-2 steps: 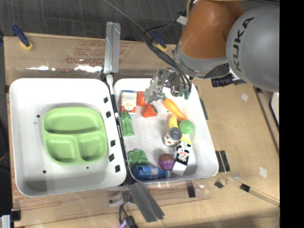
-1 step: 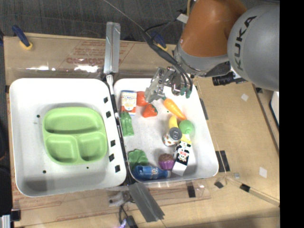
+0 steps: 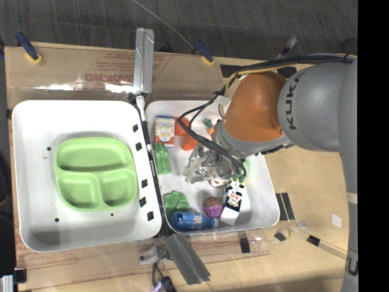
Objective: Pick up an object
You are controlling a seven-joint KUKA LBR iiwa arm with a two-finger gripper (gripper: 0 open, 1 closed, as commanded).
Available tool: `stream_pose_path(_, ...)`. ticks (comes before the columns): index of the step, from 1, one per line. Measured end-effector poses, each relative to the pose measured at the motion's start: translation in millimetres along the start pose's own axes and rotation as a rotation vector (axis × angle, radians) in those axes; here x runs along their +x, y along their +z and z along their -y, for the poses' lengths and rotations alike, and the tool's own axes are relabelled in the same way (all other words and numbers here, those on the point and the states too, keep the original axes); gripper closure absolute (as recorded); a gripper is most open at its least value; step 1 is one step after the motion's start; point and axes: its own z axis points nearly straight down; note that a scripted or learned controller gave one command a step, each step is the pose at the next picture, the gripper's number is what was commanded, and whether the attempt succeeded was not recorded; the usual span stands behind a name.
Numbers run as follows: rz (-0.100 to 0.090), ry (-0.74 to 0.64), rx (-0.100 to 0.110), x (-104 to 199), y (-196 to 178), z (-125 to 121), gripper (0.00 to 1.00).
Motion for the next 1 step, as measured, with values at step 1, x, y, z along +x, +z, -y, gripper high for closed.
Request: stream_pose_path(1,0.008,-0.001,0.001,-2.5,-4.0,-0.4,0.0)
